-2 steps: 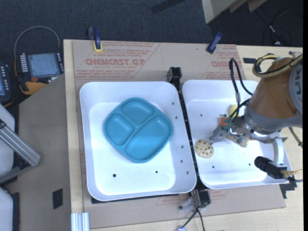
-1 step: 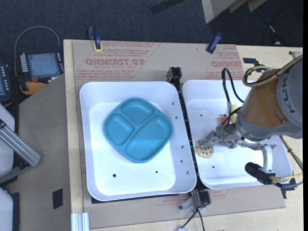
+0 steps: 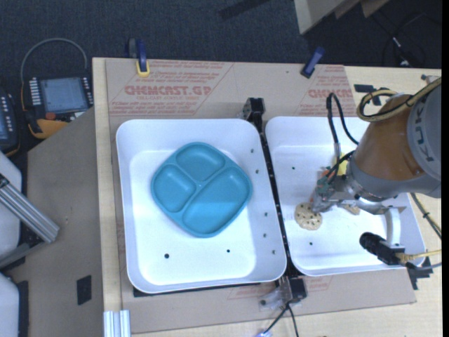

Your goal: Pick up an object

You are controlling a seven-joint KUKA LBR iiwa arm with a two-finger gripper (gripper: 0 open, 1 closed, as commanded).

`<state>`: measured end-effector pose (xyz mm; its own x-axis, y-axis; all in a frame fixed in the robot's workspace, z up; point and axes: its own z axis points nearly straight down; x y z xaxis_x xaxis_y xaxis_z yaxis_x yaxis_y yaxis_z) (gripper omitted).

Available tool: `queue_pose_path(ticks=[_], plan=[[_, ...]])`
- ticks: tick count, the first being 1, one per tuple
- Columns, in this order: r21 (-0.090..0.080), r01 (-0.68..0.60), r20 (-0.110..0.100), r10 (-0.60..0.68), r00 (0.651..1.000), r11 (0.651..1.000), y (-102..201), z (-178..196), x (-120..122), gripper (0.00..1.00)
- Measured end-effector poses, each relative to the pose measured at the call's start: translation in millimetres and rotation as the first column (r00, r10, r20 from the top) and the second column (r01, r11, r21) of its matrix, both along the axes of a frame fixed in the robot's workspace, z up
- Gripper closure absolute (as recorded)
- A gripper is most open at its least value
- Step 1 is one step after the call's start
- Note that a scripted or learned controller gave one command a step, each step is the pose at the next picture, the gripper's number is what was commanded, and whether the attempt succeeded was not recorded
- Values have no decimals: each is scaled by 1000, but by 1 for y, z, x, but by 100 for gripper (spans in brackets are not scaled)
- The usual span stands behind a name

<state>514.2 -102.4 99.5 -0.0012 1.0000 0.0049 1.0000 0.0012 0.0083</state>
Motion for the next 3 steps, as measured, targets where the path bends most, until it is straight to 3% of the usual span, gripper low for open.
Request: queue_pose_path(ticks=[2, 3], plan=[[-6, 0, -1, 0, 1000, 1000, 9, 100, -1, 100], [-7, 0, -3, 0, 1000, 1000, 9, 123, 0, 100]])
